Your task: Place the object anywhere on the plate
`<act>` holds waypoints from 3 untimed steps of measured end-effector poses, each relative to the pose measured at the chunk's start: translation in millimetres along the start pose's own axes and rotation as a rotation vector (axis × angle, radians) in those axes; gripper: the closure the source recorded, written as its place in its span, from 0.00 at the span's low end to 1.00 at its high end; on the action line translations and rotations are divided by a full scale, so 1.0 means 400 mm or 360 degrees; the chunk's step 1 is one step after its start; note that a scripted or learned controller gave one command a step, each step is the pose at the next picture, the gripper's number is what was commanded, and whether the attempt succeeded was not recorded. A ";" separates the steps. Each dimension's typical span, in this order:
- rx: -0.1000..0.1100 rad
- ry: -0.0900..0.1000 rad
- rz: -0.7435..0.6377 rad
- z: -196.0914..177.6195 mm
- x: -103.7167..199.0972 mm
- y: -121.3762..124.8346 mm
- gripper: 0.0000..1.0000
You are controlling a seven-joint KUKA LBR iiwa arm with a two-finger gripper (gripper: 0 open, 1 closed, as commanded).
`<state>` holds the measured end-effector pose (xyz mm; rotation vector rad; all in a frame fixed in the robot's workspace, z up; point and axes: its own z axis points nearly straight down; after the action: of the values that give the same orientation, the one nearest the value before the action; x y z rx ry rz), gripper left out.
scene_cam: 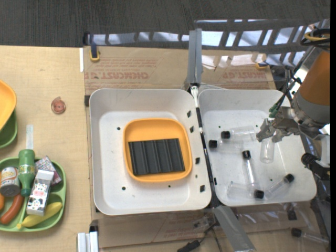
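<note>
Camera view gave you a gripper point(268, 134) whose grip state could not be told, above four faint clear tubes point(249, 169), one orange plate point(156, 150) apart.

A robotics lab or test cell is suggested: two shallow white bins point(100, 156) are set on cardboard sheeting point(136, 70) beside a wooden bench point(42, 77), a metal frame point(247, 35) is seen behind, and dark carpet point(105, 7) is laid beyond.

The hand point(269, 133) hangs over the right bin point(223, 101), among clear vials point(248, 168) with black caps. An orange plate point(156, 127) with a dark ribbed insert lies in the left bin point(105, 156).
</note>
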<state>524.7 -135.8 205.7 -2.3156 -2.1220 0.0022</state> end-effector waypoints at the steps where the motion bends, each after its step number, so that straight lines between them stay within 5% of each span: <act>1: -0.0001 -0.0002 -0.0512 0.055 -0.078 0.119 1.00; 2: -0.0003 -0.0004 -0.0742 0.055 -0.193 0.299 1.00; 3: -0.0006 -0.0005 -0.0993 0.005 -0.162 0.352 1.00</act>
<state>659.5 -212.6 203.6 -1.5550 -2.7342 0.0009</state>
